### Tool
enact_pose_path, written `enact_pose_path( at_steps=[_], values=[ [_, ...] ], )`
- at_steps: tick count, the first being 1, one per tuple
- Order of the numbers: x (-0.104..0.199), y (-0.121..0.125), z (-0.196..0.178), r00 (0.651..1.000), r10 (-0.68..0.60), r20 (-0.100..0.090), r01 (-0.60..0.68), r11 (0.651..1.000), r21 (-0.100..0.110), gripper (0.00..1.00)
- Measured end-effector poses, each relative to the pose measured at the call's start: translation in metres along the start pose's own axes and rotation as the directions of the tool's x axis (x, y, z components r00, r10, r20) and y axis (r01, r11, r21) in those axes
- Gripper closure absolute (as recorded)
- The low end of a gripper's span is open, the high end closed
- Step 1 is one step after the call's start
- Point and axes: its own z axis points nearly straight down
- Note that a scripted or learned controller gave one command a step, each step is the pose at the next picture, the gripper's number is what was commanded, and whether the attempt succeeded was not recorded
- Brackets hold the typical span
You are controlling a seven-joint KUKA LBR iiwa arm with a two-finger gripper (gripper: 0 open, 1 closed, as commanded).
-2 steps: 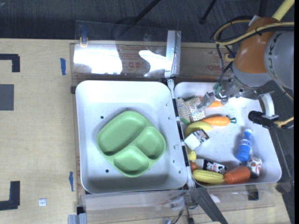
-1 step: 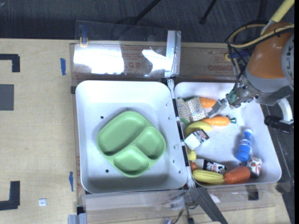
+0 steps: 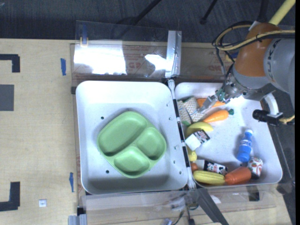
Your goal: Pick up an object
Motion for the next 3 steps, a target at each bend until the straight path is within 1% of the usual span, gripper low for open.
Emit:
enact_pose_path(
  at_steps=[1, 2, 3],
  values=[
    [0.013, -0.021, 0.018, 0.998, 0.067, -0.011, -0.067, 0.998, 0.014, 0.0],
    [0.029, -0.006, 0.017, 0.967, 0.254, -0.005, -0.254, 0.967, 0.014, 0.0],
    [0.03, -0.007, 0.008, 0.968, 0.252, -0.008, -0.252, 0.968, 0.02, 1.0]
  ],
)
